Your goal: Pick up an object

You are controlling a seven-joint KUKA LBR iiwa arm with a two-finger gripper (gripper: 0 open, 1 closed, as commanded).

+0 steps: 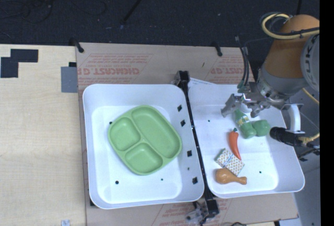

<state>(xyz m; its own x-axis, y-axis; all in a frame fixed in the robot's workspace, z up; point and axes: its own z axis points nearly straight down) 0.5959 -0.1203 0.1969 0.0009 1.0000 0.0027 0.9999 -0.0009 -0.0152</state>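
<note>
A toy drumstick [230, 177] lies lower right. Above it, the hand [241, 108], fingers spread wide, is poised over a green object [253, 129]. Descent and closing are judged to come next.

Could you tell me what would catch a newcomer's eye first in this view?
The green divided plate lying in the left bin stands out most. In the right bin, the gripper hangs over a green toy, with an orange chili pepper and a toy drumstick nearer the camera.

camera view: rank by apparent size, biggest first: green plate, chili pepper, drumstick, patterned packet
1. Green plate, by far the largest.
2. Drumstick.
3. Patterned packet and chili pepper: too close to rank; the pepper is longer but thinner.
</note>
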